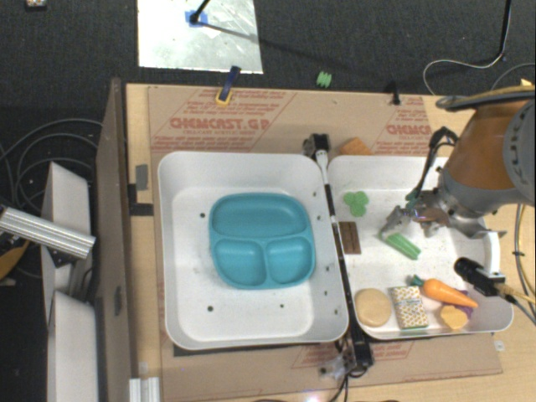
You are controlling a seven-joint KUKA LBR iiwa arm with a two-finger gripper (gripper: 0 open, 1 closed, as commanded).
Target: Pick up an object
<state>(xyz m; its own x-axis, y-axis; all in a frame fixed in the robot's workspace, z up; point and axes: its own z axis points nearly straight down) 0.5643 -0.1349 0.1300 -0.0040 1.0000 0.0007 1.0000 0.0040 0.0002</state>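
Observation:
My gripper (pixel 409 222) hangs over the middle of the right bin (pixel 381 172), reaching in from the right. Its fingers stand open with nothing between them. Just below its left fingertip a green bar (pixel 403 245) lies flat on the bin floor. A small green lump (pixel 356 202) sits to the gripper's left. Along the bin's front edge lie a tan round biscuit (pixel 374 306), a patterned cracker (pixel 410 309), an orange carrot (pixel 447 291) and a yellow piece (pixel 454 316).
The left bin (pixel 180 224) holds a blue divided plate (pixel 261 239). A dark divider (pixel 335 224) runs between the bins. An orange item (pixel 356 146) lies on the cardboard behind the right bin. A black part of the arm (pixel 477 275) hangs over the carrot.

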